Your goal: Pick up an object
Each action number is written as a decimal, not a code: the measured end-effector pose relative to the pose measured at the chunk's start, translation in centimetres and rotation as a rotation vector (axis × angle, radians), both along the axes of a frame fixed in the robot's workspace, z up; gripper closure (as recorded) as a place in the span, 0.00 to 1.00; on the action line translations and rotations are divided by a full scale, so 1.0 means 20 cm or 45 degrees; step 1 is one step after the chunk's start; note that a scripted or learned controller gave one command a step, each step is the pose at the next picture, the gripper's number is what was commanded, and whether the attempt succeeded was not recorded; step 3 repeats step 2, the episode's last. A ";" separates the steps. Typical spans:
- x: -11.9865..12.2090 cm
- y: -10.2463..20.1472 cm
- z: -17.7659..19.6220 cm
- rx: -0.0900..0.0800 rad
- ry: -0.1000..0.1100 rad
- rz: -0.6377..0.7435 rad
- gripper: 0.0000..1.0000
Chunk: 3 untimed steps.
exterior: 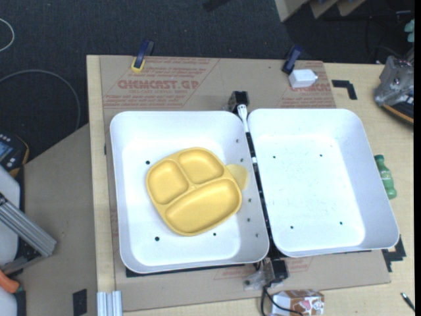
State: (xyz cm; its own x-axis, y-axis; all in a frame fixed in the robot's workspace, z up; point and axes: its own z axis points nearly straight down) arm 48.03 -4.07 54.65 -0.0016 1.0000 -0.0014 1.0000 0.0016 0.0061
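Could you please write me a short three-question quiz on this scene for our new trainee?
1. True or false: the yellow plastic divided tray lies in the left shallow white bin.
2. How many compartments does the yellow tray have? A) two B) three C) five
3. Fill in: a small yellow piece peeks out from the tray's ____ edge, on the side nearer the right shallow white bin.

Key: 1 true; 2 B; 3 right.

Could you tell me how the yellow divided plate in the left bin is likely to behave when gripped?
The yellow plate looks like rigid moulded plastic, so probably stiff and light. Lying flat and broad, it offers mainly its thin rim, which may slip.
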 end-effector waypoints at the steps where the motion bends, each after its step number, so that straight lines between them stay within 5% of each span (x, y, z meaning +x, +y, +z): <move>1: -0.01 0.05 -0.58 0.003 0.021 -0.003 1.00; 2: -0.01 0.38 -0.83 0.003 0.012 0.001 1.00; 3: -0.01 0.38 -0.83 0.003 0.012 0.001 1.00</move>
